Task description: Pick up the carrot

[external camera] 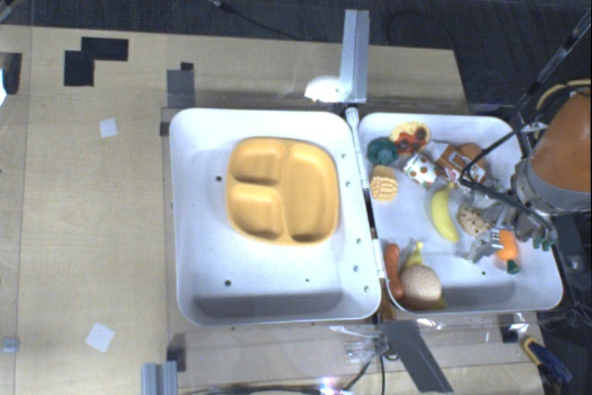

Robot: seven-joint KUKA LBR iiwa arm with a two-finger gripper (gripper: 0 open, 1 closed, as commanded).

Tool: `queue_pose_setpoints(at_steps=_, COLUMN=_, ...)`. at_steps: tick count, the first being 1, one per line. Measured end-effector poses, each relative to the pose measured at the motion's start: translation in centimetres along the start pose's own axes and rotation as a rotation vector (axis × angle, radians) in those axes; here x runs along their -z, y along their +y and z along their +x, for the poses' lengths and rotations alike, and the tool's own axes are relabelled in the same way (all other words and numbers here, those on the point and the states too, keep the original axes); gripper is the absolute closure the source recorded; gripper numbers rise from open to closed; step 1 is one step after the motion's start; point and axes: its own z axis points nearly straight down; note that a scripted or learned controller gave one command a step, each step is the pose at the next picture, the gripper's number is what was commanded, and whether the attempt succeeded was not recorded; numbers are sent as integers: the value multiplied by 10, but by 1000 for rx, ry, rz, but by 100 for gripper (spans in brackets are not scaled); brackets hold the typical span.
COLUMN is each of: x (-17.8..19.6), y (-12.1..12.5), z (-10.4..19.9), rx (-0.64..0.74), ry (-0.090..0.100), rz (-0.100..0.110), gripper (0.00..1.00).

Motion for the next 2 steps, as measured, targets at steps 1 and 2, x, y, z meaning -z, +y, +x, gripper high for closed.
queue_pose_setpoints(at_steps=1, x=-2, y=18, z=40, rx=-33, ry=9, rz=-1, gripper=0)
queue_pose_setpoints(at_steps=2, x=-3, y=29, z=25, rx=-207, ry=14, rz=2, gripper=0)
